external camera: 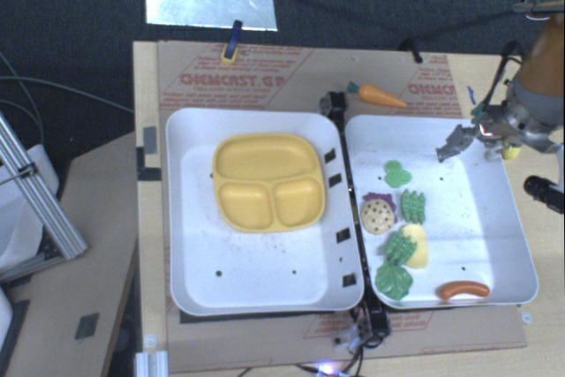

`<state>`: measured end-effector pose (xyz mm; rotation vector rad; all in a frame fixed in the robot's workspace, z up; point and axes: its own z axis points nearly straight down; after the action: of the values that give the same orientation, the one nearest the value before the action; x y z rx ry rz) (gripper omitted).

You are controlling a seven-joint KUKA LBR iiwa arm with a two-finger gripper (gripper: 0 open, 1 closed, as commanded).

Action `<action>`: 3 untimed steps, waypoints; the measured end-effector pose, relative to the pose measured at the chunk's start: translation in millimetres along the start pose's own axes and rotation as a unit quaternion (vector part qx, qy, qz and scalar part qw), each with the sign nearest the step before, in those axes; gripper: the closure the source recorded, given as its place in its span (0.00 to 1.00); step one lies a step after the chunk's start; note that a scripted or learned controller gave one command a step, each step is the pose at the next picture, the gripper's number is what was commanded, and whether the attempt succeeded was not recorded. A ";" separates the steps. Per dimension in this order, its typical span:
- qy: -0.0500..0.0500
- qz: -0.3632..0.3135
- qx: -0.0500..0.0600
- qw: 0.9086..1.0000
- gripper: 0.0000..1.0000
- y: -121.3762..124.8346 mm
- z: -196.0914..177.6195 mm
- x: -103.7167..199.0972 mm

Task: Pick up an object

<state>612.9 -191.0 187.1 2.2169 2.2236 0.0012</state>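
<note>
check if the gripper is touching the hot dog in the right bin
Apart. The camera view shows the gripper near the bin's top, the hot dog at its bottom edge.

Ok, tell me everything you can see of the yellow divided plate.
The yellow divided plate is a rounded rectangle of smooth, matte plastic by the look of it, pale mustard yellow. It has three compartments: one wide one along the far side and two smaller ones side by side along the near side. It lies flat, slightly skewed, near the middle of the left white bin. Nothing sits in it or touches it besides the bin floor.
</note>
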 end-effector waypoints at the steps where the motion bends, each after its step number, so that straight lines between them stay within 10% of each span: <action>1: 0.002 -0.003 0.000 1.000 0.00 -40.5 -32.8 74.3; 2: 0.002 -0.004 0.002 1.000 0.00 -73.0 -16.3 144.1; 3: 0.002 -0.007 -0.002 1.000 0.00 -8.5 3.2 263.6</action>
<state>603.7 72.6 183.7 2.2020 2.2391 0.0114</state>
